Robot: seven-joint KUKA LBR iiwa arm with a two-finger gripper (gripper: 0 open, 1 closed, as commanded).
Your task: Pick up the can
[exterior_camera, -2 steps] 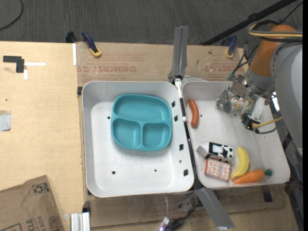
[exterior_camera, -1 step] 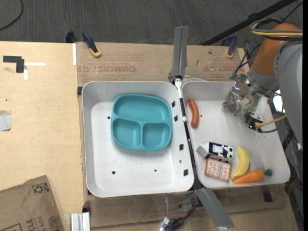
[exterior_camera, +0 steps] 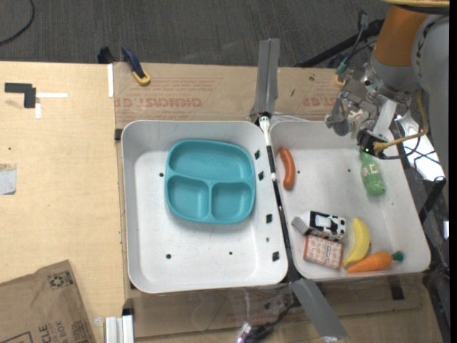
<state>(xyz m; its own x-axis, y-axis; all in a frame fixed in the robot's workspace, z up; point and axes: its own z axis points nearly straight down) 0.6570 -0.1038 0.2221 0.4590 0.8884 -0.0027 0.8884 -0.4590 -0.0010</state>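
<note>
Though blurry, perhaps 1 green can [exterior_camera: 372, 178]

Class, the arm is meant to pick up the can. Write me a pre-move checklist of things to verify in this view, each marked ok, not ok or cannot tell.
1. Target located: cannot tell. The green object by the right bin's far right wall may be the can, but it is too small to confirm.
2. Gripper over the target: not ok. It hangs above the bin's far edge, short of the green object.
3. Nothing held already: cannot tell.
4. Room around the target: ok. The hot dog, banana, carrot and small box all lie apart from it.
5. Target away from the wall: not ok. It lies close to the right wall.
</note>
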